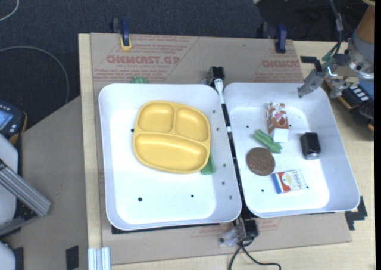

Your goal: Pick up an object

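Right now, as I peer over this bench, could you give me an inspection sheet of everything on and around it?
Surface: brown board bearing left bin and right bin.
Job's things: right bin holds brown disc, green piece, red-and-white packet, black block, small carton.
Clutter: yellow divided plate in left bin, green item at its edge.
End effector: above right bin's far corner, holding nothing.
Cables: black cable at the near edge.
Surroundings: blue clamps, dark carpet.
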Robot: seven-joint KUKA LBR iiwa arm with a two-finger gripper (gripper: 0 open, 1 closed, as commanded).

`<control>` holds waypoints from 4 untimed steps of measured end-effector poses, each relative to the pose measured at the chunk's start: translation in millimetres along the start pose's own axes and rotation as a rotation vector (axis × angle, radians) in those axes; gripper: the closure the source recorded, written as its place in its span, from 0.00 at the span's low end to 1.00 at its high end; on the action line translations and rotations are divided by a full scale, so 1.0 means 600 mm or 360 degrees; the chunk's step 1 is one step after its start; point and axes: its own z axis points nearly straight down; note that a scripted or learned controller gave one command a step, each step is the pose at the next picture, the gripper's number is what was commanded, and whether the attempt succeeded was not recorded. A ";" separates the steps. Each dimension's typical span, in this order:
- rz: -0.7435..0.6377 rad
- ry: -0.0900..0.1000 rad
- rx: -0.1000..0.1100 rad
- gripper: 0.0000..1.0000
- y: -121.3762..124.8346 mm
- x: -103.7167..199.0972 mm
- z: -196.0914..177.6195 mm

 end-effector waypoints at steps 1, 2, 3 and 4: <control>-0.0009 0.0008 0.0014 0.00 -0.022 0.125 0.187; 0.0002 0.0003 0.0006 0.00 -0.113 0.169 0.214; -0.0001 0.0004 0.0006 0.00 -0.127 0.193 0.213; 0.0006 0.0004 0.0012 0.00 -0.242 0.177 0.214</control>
